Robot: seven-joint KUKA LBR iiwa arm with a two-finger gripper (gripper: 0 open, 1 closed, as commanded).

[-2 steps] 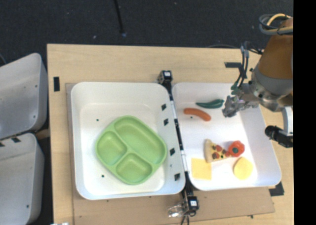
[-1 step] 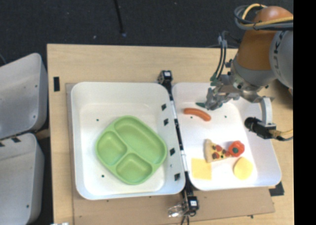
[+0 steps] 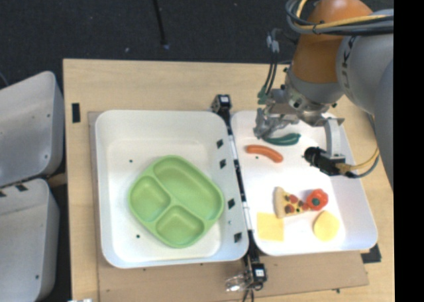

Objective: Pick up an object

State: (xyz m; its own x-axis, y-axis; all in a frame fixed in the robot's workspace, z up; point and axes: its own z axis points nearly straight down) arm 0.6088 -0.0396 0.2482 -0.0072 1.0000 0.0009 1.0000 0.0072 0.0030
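Left bin point(image 3: 112, 161): we see a green divided plate point(image 3: 175, 201).
Right bin point(image 3: 351, 218): sausage point(image 3: 264, 153), pizza slice point(image 3: 287, 202), tomato point(image 3: 318, 199), cheese slice point(image 3: 269, 227), yellow disc point(image 3: 325, 226), green curved piece point(image 3: 287, 139).
Gripper point(image 3: 271, 127): over the green piece; grip state we cannot tell.

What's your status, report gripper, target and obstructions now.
Gripper low at right bin's far end, over green item. Nothing seen held. Hot dog alongside. Pizza slice, tomato and cheese apart, nearer.

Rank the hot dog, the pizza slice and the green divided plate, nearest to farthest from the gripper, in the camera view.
From the gripper:
1. Hot dog, just below it in the right bin.
2. Pizza slice, lower in that bin.
3. Green divided plate, in the left bin.
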